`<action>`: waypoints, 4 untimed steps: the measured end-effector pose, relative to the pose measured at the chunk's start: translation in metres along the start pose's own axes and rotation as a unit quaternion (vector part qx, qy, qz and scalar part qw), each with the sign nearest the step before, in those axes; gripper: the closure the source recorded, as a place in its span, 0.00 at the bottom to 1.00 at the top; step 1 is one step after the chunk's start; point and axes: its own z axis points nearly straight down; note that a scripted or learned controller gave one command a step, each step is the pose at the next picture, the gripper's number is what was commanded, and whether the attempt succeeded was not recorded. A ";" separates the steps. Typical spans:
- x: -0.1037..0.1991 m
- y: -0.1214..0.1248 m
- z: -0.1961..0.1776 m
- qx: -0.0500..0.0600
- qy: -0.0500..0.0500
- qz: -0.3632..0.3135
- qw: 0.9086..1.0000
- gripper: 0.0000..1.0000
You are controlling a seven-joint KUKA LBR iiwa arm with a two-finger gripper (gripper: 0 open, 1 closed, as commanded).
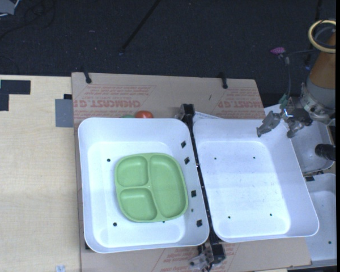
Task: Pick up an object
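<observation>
Nearest the camera lies the front rim of the left bin [96, 152], and inside that bin rests a green divided plate [151, 187], the task's thing. It lies flat on the bin floor, roughly in the middle, with its three compartments facing up and nothing in them. The plate touches none of the bin's walls.

Just right of the left bin, and joined to it along a dark central divider with black clips [194, 174], sits the right bin [306, 208]. Behind the left bin, peeking over its far rim, a small red-orange round object [144, 115] rests on the brown cardboard sheet [158, 98] that underlies both bins. The cardboard lies on a pale wooden table [28, 174] that stretches away to the left of the left bin.

Well apart from the left bin, past the far right corner of the right bin, the gripper [280, 123] hangs over that bin's rim. Its jaws are spread, with two grey fingers [266, 124] pointing down and toward the left, and nothing between them. Above them rises the arm with its orange band [323, 67].
</observation>
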 end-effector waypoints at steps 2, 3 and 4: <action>0.006 0.010 0.039 -0.004 -0.001 -0.003 1.000 0.00; 0.005 0.001 0.087 -0.004 -0.001 -0.001 1.000 0.00; 0.007 0.000 0.136 -0.004 -0.001 -0.002 1.000 0.00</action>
